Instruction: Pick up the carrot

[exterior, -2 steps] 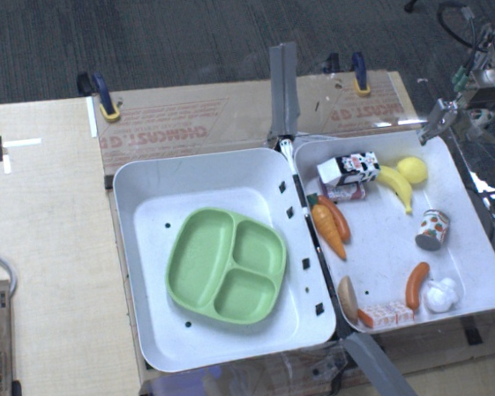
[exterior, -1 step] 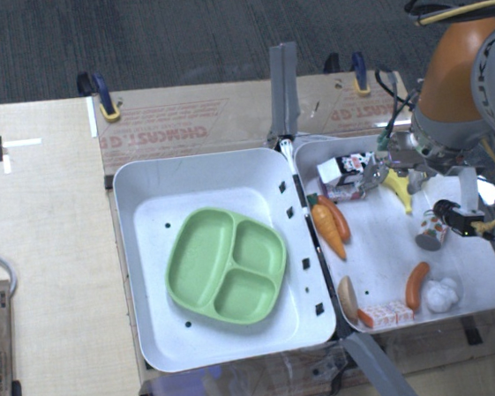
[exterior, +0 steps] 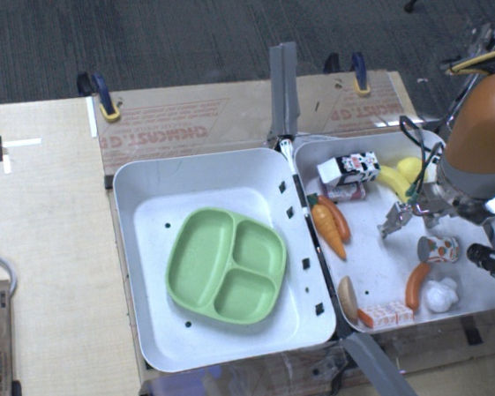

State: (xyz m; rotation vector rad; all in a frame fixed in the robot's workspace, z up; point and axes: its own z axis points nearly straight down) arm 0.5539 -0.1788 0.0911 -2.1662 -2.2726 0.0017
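Approach step of a carrot pick. Carrot [exterior: 326, 228] lying lengthwise along the left wall of the right bin [exterior: 377, 280], near its far-left corner, just beside a red pepper [exterior: 342, 224]. Gripper [exterior: 395, 220] hovering mid-bin, well apart from the carrot, fingers spread and clamped on nothing. Judged next: travel toward the left wall, alignment across the carrot's narrow width, descent, closure. Green divided plate [exterior: 227, 266] resting in the left bin [exterior: 147, 248]; banana [exterior: 402, 177] near the far edge.
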